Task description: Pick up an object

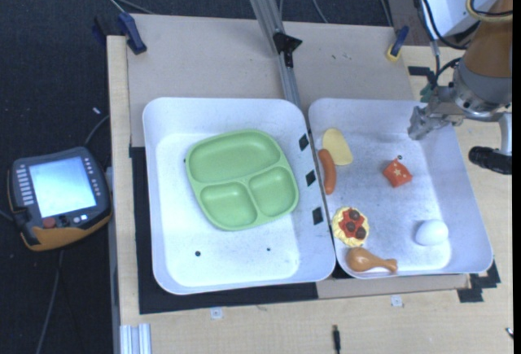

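On the tabletop (pixel 212 59), two shallow white bins side by side.

Left bin (pixel 163 181): one green divided plate (pixel 240 177) with three compartments, lying flat and slightly turned, near the bin's middle.

Right bin (pixel 464 206): six toy food items.
- Yellow chip-shaped piece (pixel 338 146), far left corner area, just beside the dividing wall.
- Sausage (pixel 327 170), reddish-orange, lying lengthwise along the left wall, touching the yellow piece's near edge.
- Small pizza (pixel 351 225), yellow with red and dark toppings, near left part of the bin.
- Chicken drumstick (pixel 370 262), tan, at the near edge, just beside the pizza.
- Red strawberry-like item (pixel 397 173), near the bin's middle, well apart from the others.
- White egg (pixel 431 233), near right part of the bin.

Gripper (pixel 419 124): at the far right of the right bin, above its far rim, on the grey arm (pixel 484 84) with an orange band. Whether the fingers are apart or together cannot be told from this angle; nothing is visibly between them. Closest item is the red strawberry-like piece, apart from the gripper.

Left of the tabletop: a teach pendant (pixel 57 194) with a lit screen.
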`<state>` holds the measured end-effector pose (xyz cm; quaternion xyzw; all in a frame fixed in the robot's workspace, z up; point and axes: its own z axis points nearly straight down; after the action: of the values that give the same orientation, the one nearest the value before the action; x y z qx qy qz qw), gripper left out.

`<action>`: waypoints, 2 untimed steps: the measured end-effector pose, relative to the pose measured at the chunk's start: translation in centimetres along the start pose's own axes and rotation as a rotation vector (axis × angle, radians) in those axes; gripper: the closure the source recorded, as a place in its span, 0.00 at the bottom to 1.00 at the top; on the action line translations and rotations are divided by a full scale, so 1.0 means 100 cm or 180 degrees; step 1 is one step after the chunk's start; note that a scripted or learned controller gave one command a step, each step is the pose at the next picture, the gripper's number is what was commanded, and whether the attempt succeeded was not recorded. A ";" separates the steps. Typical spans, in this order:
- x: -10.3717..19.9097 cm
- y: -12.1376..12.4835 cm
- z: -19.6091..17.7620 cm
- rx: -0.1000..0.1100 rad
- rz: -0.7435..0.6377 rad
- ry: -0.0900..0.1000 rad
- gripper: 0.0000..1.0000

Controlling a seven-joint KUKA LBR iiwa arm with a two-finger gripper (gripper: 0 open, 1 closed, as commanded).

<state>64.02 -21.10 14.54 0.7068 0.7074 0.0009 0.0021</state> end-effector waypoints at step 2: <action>0.052 -0.002 -0.071 0.0010 -0.0016 0.0013 1.00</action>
<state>63.77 -15.94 21.59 0.7051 0.7091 0.0012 -0.0005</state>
